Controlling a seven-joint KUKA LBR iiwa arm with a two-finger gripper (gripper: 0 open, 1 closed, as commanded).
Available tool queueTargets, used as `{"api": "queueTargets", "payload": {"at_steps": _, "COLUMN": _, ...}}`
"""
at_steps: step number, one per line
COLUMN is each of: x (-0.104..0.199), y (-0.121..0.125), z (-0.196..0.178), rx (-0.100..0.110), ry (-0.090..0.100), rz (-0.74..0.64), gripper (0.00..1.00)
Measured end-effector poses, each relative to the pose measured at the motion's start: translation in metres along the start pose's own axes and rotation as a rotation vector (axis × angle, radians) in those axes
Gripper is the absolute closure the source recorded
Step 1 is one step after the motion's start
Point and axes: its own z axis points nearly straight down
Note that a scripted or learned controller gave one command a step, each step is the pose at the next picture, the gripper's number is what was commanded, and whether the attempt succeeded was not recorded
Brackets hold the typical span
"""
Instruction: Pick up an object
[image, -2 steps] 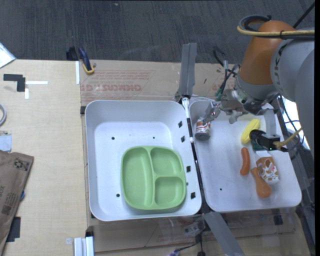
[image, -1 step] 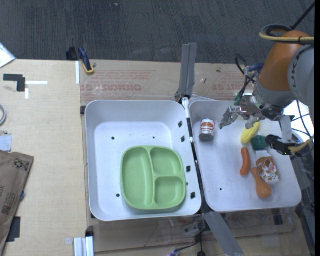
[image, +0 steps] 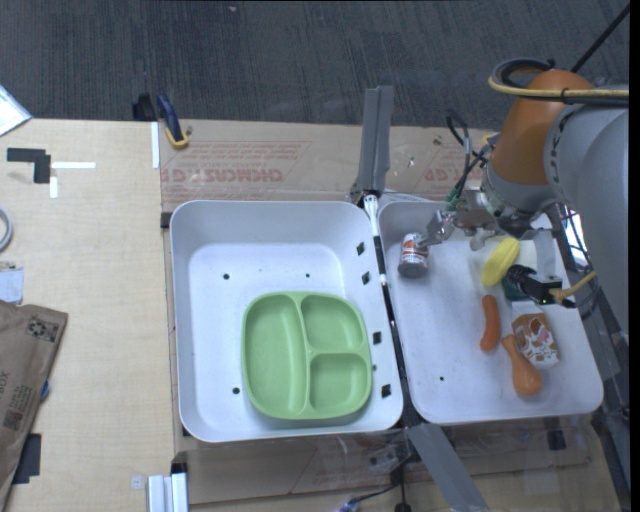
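My gripper (image: 452, 222) hangs low over the back of the right bin (image: 450, 390), under the arm's orange band. Just left of it and slightly nearer the front stands a small can (image: 412, 255) with a red and white label, close to the bin's left wall. To the gripper's right a yellow banana-like piece (image: 498, 260) lies partly under the wrist. Further forward lie a red-orange sausage (image: 488, 322), an orange carrot-like piece (image: 520, 368) and a white packet with orange print (image: 536, 338). I see nothing held.
The left bin (image: 200, 300) holds a green plate (image: 305, 354) with three compartments, towards its front. A grey post (image: 376, 140) rises behind the wall between the bins. Cardboard and tape marks lie on the bench at the left.
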Motion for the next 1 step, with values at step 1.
{"api": "queueTargets", "payload": {"at_steps": 1, "x": -0.0195, "y": -0.0502, "z": 0.0150, "rx": 0.023, "ry": 0.006, "rz": -0.055, "gripper": 0.00}}
